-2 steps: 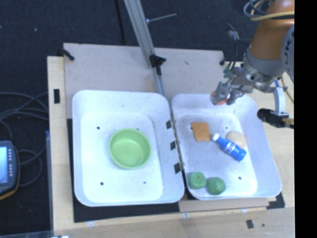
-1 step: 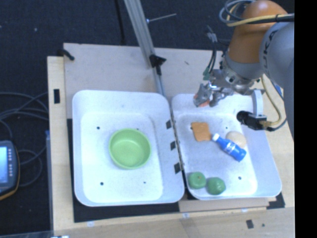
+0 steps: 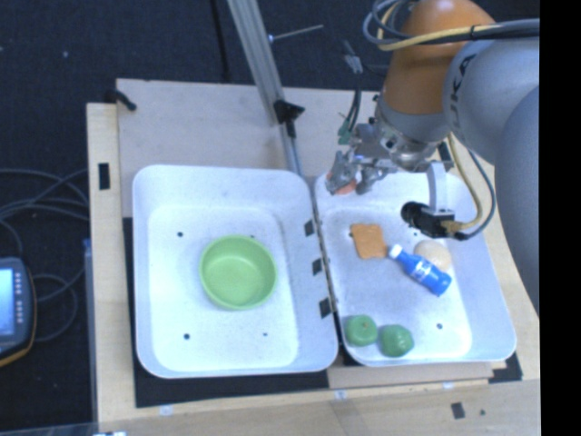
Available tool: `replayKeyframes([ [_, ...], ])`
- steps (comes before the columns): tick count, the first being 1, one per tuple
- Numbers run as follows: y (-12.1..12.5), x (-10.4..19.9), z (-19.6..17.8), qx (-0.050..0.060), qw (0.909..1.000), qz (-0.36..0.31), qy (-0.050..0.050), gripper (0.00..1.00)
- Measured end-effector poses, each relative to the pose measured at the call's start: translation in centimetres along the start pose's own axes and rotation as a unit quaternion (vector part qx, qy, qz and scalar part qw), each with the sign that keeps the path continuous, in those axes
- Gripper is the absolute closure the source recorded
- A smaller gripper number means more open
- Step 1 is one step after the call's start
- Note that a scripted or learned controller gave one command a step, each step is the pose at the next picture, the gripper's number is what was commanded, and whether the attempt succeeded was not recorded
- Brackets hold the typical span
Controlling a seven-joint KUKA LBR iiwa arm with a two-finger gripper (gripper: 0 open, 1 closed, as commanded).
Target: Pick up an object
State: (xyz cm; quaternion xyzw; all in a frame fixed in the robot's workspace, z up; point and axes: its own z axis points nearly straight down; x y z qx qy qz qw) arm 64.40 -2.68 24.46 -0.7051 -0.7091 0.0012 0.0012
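At the right bin's [image 3: 481,330] eleven o'clock corner hangs the gripper [image 3: 352,176], a small orange-red piece [image 3: 339,188] at its tips; whether the fingers pinch it I cannot tell. Toward five o'clock from them lie a flat tan square [image 3: 369,241], a glossy blue bottle [image 3: 421,270], a pale egg [image 3: 435,252] and two green lumps [image 3: 379,335]. A round green bowl [image 3: 238,272] sits in the left bin [image 3: 163,334].

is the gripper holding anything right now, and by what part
Cannot be told. The gripper hangs above the right bin's far-left corner with something small and orange-red at its tip, too blurred to identify.
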Motion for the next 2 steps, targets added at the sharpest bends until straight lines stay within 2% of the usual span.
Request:
replayKeyframes([
  [1,-0.1,5.4,-0.7,0.0,1.0,0.0,0.0,1.0],
  [2,0.4,11.3,0.7,0.001,1.0,0.0,-0.001,1.0],
])
